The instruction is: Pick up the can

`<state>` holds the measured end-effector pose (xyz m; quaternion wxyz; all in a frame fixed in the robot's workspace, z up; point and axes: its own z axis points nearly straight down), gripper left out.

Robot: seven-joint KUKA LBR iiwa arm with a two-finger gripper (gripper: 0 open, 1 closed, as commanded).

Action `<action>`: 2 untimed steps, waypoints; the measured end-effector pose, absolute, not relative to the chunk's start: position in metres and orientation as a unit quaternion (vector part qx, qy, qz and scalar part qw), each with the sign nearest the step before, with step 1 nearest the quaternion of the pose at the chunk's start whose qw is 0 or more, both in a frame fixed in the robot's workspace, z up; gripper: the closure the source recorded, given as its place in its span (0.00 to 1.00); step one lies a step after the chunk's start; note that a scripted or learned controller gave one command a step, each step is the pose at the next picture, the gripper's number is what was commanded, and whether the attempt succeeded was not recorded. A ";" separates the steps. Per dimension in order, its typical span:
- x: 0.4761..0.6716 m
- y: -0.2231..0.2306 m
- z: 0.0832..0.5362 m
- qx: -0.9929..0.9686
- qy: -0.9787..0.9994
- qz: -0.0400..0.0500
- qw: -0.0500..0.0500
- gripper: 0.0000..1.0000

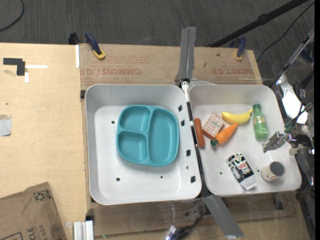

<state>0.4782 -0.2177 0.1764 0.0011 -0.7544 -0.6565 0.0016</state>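
Note:
The can (273, 171) is small and pale, with a dark end facing up. It lies in the near right corner of the right bin (227, 91). My gripper (275, 142) reaches in over the right rim of that bin. It hovers a short way beyond the can, between the can and the green bottle (259, 122). Nothing shows in the gripper's grasp.
The right bin also holds a banana (236, 117), a carrot (225, 134), a sausage (199, 132), a small pink box (212, 123) and a black-and-white carton (241, 170) just left of the can. A teal divided plate (148, 135) lies in the left bin (100, 149).

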 end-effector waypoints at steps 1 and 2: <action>0.479 -0.215 0.100 -0.751 -0.661 -0.001 0.003 0.00; 0.478 -0.216 0.140 -0.750 -0.661 0.002 0.002 0.00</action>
